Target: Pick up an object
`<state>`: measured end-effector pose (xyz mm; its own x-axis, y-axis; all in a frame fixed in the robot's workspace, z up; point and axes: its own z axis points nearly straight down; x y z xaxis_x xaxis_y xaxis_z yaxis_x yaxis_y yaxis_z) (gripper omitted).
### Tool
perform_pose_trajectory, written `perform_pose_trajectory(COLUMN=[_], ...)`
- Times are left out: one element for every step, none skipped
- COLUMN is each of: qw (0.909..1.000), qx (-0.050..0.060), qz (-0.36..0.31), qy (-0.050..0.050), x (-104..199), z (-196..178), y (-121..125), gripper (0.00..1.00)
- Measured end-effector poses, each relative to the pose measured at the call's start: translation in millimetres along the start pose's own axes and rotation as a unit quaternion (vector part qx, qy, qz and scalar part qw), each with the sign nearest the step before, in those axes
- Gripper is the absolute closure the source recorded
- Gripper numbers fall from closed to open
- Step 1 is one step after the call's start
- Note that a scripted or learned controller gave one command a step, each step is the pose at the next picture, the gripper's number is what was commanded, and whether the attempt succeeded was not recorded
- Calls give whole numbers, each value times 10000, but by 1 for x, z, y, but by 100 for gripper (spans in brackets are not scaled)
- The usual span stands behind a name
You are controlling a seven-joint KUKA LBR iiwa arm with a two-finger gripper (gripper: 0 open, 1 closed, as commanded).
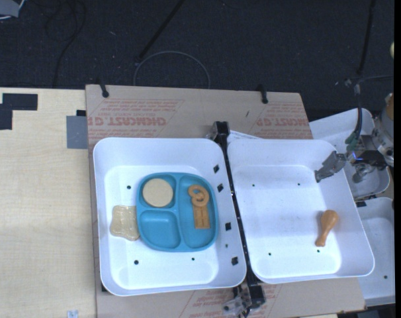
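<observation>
drumstick (327, 227) upright-diagonal, knob end up

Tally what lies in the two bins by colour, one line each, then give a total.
Blue: 1, the divided tray in the left bin.
Tan or brown: 4, the round disc and the key-shaped piece on the tray, the pale slab beside it, and the drumstick-shaped piece in the right bin.
Total: 5.

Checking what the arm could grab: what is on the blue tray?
On the blue tray lie a round tan disc and a brown key-like piece; its lower-left compartment is bare. What lies under the tray is covered.
</observation>
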<state>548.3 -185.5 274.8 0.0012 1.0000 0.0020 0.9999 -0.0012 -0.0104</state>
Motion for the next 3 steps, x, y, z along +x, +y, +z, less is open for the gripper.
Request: perform_pose_trajectory(qw=[10000, 10000, 10000], qx=[-46, -15, -18], qz=[-7, -10, -12], qy=[-11, 2, 1], x=[0, 6, 11], z=[-5, 45, 92], y=[2, 9, 17], gripper=[0, 0, 0])
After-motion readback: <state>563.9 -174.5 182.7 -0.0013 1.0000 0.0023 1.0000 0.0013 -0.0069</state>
